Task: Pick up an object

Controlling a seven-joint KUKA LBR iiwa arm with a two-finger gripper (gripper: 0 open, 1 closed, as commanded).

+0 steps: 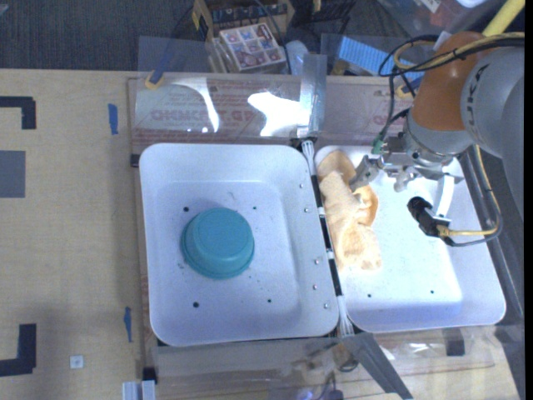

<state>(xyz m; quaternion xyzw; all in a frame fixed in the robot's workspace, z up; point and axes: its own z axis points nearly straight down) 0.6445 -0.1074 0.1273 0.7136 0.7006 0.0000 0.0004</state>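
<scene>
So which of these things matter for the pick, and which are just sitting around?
Part of the job:
- hand, over the right bin
- tan soft objects at that bin's left side
- teal bowl in the left bin

Just lying about:
- box of cards beyond the bench
- blue ridged piece

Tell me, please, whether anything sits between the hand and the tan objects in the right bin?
Nothing visible does. The hand is right at the tan objects, which lie along the left wall of the right bin. The teal bowl sits apart in the left bin.
</scene>
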